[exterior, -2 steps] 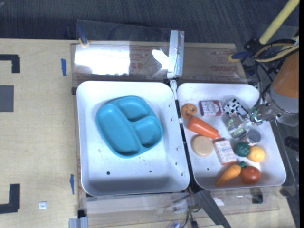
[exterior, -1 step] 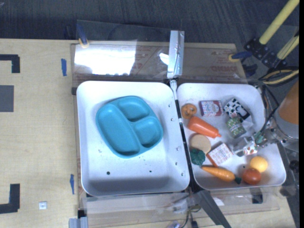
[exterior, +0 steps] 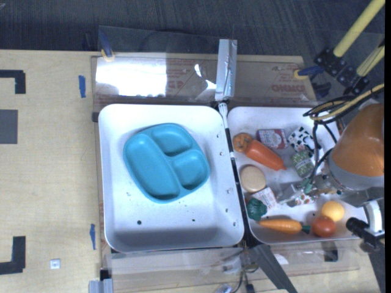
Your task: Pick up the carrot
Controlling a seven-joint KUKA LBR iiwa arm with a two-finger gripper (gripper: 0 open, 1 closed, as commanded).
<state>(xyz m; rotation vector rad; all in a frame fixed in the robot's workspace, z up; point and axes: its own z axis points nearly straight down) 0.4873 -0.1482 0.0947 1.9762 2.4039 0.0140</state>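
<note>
The gripper (exterior: 310, 191) sits low over the right-hand shallow white bin (exterior: 287, 116), under the grey arm with its orange band (exterior: 365, 146). It is tangled up visually with cables and small packets, so I cannot tell whether the claw is apart or together, and nothing can be seen held in it.

The task's thing, the slim orange carrot with a green stub (exterior: 281, 226), lies flat along the near wall of that bin, below and to the left of the gripper. A small red tomato-like ball (exterior: 324, 226) lies just beside its stub end, with a yellow lemon-like ball (exterior: 333, 211) touching that. A dark green leafy lump (exterior: 255, 209) sits at the carrot's other end.

Likely troubles, as I judge them:
- The carrot hugs the wall, so a descent there may strike the rim or close on one side alone.
- The red ball is close enough to be nudged or caught instead.
- A fatter red-orange tapered vegetable (exterior: 264, 155) lies farther back and could be mistaken for the carrot.
- The carrot is round and smooth, so it may roll out of a pinch.

Count: one carrot, one red-orange tapered vegetable, one small orange round fruit (exterior: 242, 142), one beige disc-shaped bun (exterior: 252, 177), one red ball, one yellow ball, one green lump, one red packet (exterior: 272, 138), one black-and-white patterned item (exterior: 299, 138). There are two bins; the left-hand white bin (exterior: 122, 224) holds one blue three-compartment plastic plate (exterior: 166, 160).
</note>
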